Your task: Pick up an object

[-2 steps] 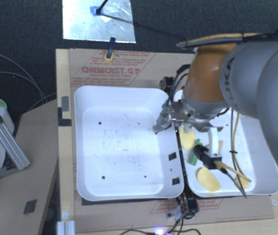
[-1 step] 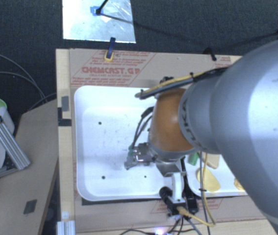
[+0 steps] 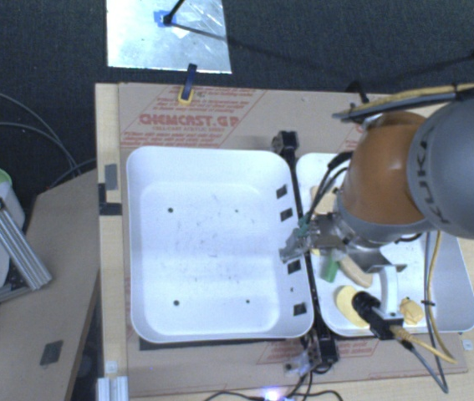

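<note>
A grey KUKA arm (image 3: pixel 437 165) with its orange band reaches in from the right and hangs low over the right-hand bin (image 3: pixel 462 307), near the divide between the two white bins. The hand (image 3: pixel 303 247) sits at the inner edge of that bin, close to the rim it shares with the left-hand bin (image 3: pixel 211 241); whether its fingers stand apart or together cannot be told, as the wrist covers them from above. The candidate objects lie in the right-hand bin, partly under the arm: a yellow round piece (image 3: pixel 352 301), a small yellow item (image 3: pixel 411 310) near the front rim, a green bit (image 3: pixel 330 268) just beside the hand, and a pale elongated piece (image 3: pixel 355 271) next to it. Nothing is visibly between the fingers, so the pick appears not yet accomplished; the approach looks to be made, while the grasp and lift remain. Legible writing: "CHEMCAST GP" in red on the brown protective sheet (image 3: pixel 191 115) covering the bench behind the bins, and part of "KUKA" on the arm's grey casing.
</note>
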Tool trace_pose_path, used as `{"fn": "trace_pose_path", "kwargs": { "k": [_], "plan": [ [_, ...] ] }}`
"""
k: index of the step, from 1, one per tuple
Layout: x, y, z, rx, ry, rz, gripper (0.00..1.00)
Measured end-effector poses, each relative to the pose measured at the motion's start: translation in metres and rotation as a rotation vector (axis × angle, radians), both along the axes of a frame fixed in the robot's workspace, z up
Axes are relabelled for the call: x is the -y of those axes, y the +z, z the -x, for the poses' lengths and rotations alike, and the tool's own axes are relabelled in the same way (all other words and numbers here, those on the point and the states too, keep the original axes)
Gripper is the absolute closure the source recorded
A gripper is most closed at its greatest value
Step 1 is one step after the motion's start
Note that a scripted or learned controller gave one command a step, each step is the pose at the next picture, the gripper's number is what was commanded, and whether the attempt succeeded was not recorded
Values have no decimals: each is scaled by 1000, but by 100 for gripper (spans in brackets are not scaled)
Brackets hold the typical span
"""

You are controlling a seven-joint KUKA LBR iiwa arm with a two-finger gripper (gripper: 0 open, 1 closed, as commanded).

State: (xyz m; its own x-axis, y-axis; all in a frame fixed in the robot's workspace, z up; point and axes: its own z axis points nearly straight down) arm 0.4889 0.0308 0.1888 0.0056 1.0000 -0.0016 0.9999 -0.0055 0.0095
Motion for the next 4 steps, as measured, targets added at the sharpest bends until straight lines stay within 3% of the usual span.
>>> {"fn": "trace_pose_path", "kwargs": {
  "k": [1, 2, 3, 4],
  "plan": [
    [-5, 7, 0, -4, 8, -3, 100],
    [7, 175, 0, 12, 10, -4, 100],
    [-27, 115, -16, -12, 12, -2, 100],
    [-24, 166, 2, -2, 10, -3, 100]
  ]
}}
